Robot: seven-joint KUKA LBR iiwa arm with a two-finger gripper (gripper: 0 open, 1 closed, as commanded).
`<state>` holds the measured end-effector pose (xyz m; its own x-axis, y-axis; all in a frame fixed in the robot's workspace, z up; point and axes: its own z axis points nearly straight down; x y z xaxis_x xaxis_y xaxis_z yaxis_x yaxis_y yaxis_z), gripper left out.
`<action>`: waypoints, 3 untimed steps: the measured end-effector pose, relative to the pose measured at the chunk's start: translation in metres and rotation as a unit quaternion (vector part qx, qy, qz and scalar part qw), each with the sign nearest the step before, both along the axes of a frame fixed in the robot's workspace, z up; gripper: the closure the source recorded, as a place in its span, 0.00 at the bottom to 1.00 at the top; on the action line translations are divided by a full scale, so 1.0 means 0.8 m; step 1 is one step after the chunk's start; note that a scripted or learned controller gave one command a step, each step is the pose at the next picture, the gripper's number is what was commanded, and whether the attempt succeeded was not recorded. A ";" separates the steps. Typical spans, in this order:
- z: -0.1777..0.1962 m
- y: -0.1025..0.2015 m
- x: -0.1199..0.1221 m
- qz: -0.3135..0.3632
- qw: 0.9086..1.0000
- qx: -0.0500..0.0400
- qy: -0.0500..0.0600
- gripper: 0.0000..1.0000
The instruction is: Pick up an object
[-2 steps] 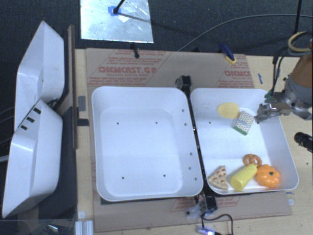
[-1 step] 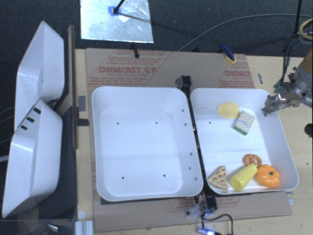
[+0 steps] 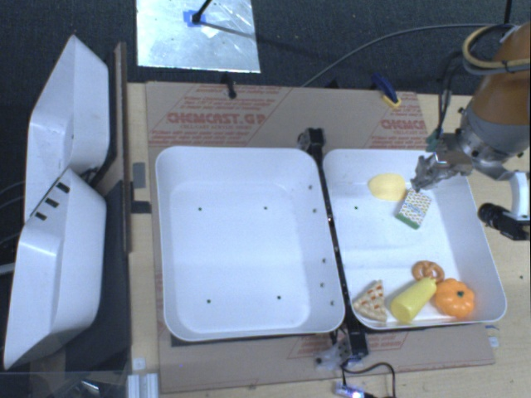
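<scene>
Just below the grey gripper (image 3: 429, 175) lies a white box (image 3: 413, 209) speckled green; left of it a pale yellow lemon (image 3: 386, 186); far below, an orange pumpkin (image 3: 455, 298) and yellow bottle (image 3: 412, 299).

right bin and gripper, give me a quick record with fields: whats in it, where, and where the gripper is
right bin: shallow white plastic bin
upper part: pale yellow rounded lemon-like toy; small green and white patterned box beside it, tilted
lower edge: triangular pizza slice toy, yellow bottle-shaped toy, brown pretzel toy, orange pumpkin toy
gripper: just above the box's top end
held: nothing seen between fingers
left bin: shallow white plastic bin
</scene>
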<state>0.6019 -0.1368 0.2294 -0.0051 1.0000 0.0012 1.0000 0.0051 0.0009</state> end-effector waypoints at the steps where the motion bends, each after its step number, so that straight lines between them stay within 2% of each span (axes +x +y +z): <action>1: -0.008 0.068 0.003 -0.001 1.000 0.000 0.000 1.00; 3: -0.025 0.205 0.032 0.000 1.000 0.000 0.000 1.00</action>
<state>0.6275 0.0273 0.2095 -0.0048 1.0000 0.0014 1.0000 0.0048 0.0002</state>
